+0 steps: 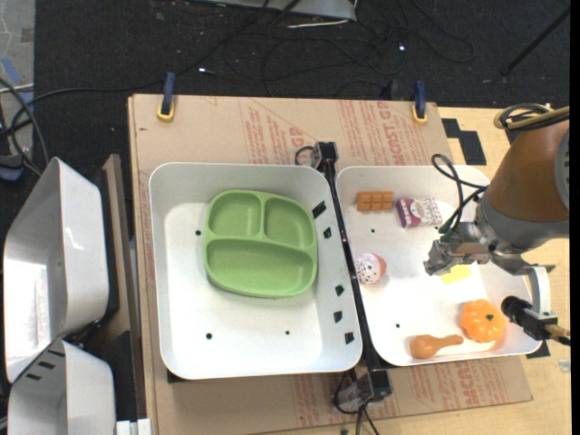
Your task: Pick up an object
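Note:
In the right bin [399, 333] lie several small objects: an orange waffle piece [374, 201], a purple-and-white packet [418, 212], a white-and-pink ball [370, 267], a yellow piece [458, 274], an orange pumpkin [481, 321] and a tan drumstick [434, 343]. My gripper [442, 259] hangs low over the right bin, right next to the yellow piece and just below the packet. The arm's wrist covers its fingers from above.
The left bin [181, 324] holds a green divided plate [261, 243]. A black divider with clips runs between the bins. Cables trail from the wrist over the right bin's far edge. White containers stand off the bench at the left.

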`<state>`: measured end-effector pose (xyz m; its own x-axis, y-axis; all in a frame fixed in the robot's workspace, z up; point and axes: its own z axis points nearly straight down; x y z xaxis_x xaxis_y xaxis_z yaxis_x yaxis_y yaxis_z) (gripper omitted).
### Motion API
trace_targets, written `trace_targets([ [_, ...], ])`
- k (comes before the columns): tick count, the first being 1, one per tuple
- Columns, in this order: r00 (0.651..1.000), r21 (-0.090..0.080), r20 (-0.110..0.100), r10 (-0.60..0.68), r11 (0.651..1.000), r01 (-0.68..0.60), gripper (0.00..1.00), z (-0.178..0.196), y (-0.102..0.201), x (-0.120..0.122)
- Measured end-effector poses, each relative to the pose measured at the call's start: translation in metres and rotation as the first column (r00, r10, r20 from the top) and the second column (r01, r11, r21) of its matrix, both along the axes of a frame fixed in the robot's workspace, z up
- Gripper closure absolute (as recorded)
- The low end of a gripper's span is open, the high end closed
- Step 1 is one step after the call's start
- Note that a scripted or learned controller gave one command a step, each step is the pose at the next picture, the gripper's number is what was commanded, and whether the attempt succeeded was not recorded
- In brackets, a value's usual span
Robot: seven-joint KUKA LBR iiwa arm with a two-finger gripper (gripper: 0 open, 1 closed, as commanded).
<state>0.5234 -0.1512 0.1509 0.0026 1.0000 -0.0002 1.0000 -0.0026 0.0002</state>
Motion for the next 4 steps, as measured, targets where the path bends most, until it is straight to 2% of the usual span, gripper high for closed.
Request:
trace_targets([
  [2,1.0,-0.003,0.006,0.004,1.0,-0.004,1.0,0.092,-0.015,-0.004],
  [3,1.0,-0.001,0.003,0.005,1.0,-0.005,1.0,0.11,-0.015,-0.003],
  [4,1.0,0.002,0.001,0.011,1.0,-0.011,1.0,0.115,0.04,0.002],
])
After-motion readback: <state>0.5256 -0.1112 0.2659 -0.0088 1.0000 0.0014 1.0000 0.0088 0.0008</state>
